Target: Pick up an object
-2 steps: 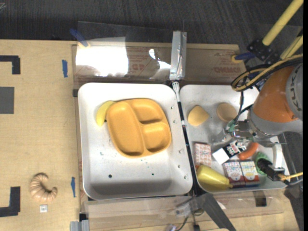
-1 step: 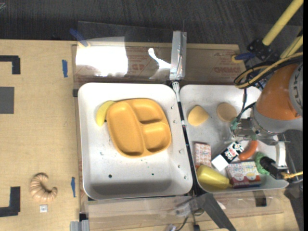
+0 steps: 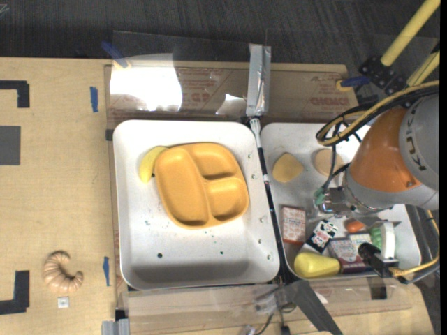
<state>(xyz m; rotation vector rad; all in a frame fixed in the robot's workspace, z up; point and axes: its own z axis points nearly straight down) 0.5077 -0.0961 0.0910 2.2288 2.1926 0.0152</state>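
The grey arm with its orange band (image 3: 380, 162) reaches over the right bin (image 3: 272, 135) from the right. Its gripper (image 3: 334, 204) hangs low above the bin's middle, over a clutter of small objects. Just under and beside it lie a red patterned card box (image 3: 293, 224), a black-and-white dice-like piece (image 3: 321, 236), a small red item (image 3: 355, 225) and a green-and-white item (image 3: 380, 239). A yellow lemon-shaped object (image 3: 316, 264) lies at the bin's front. Two tan round pieces (image 3: 287, 167) (image 3: 323, 160) rest at the back.
The left bin (image 3: 133, 208) holds an orange divided plate (image 3: 201, 183) with a yellow banana-like piece (image 3: 148, 162) tucked at its left edge. A tan curled toy (image 3: 63, 271) lies on the bench at the far left. Yellow and black cables (image 3: 349, 121) loop by the arm.
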